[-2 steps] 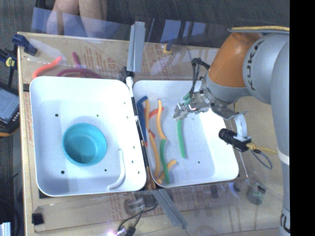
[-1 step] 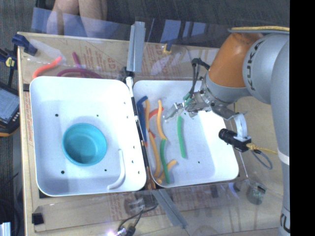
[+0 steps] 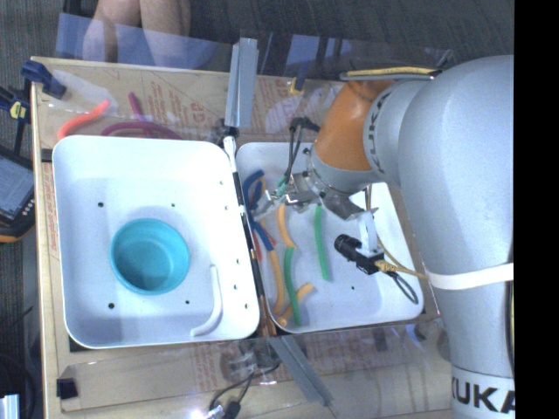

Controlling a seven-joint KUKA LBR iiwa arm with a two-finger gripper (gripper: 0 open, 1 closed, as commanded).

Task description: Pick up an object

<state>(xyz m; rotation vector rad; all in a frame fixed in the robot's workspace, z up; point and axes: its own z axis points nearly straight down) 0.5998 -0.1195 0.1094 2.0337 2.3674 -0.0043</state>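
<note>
My gripper [image 3: 288, 192] hangs over the back left part of the right bin [image 3: 393, 308], below the orange wrist band. Under and beside it lie several thin strips: a green one [image 3: 323, 244], an orange one [image 3: 284, 225], a yellow-orange one [image 3: 281, 282], a short green one [image 3: 298, 306] and blue pieces [image 3: 254, 187] against the left wall. I see nothing clearly between the gripper's tips. In the left bin [image 3: 79, 173] a blue bowl [image 3: 149, 255] stands upright, with a white curved piece [image 3: 210, 312] near the front right corner.
Pink and red cables [image 3: 131, 129] and an orange piece [image 3: 83, 120] lie on the bench behind the left bin. A metal bar [image 3: 240, 81] stands behind the gap between the bins. A person's legs [image 3: 144, 3] are beyond the bench.
</note>
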